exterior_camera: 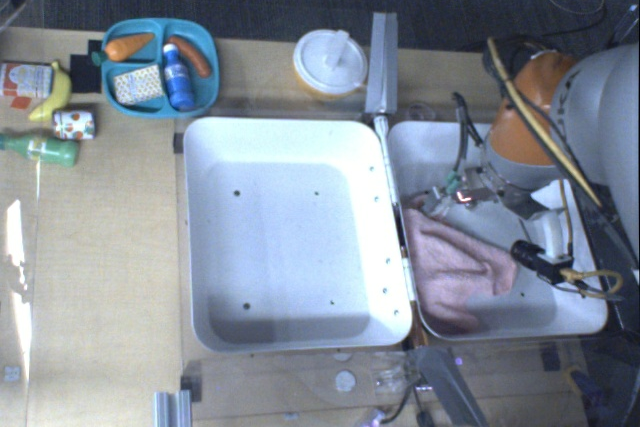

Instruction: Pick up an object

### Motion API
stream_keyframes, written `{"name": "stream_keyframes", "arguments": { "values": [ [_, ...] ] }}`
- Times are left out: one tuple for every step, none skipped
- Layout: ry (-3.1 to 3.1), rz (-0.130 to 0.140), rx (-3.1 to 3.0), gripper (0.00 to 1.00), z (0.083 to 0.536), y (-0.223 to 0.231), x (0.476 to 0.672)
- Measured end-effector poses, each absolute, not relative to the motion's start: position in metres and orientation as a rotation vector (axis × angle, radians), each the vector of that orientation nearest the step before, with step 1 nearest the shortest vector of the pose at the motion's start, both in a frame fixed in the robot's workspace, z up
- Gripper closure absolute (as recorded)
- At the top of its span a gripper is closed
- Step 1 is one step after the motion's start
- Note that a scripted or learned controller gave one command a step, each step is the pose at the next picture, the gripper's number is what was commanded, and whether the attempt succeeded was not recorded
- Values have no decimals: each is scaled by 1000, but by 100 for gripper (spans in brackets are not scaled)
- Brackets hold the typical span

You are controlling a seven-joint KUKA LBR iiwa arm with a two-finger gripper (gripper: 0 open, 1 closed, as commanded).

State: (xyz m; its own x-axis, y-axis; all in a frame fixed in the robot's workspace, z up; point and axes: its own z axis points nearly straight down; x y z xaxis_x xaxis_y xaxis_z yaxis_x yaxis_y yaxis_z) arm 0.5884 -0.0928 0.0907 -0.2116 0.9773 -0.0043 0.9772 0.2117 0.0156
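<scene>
A pink cloth [455, 260] lies crumpled in the right bin [575, 315], spread from its left wall toward the middle. My gripper [447, 199] hangs low over the far edge of the cloth, near the bin's left wall, with a small red light glowing on it. The grey arm with its orange band [530, 115] comes in from the right and covers the far right part of that bin. Whether the gripper touches the cloth is not visible.
The left bin [290, 315] stands beside the right one, parted by a metal rail [395, 215]. Behind the bins stand a white lidded cup [330, 62] and a blue tray [205, 45] of toy food. A banana [52, 93], a can [74, 124] and a green bottle [40, 149] lie at far left.
</scene>
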Motion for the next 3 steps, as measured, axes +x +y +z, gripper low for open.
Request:
{"name": "stream_keyframes", "arguments": {
  "values": [
    [2254,5,2185,0,185,-53,558],
    [2400,9,2016,0,96,-107,565],
    [2476,15,1909,0,92,-92,623]
  ]
}}
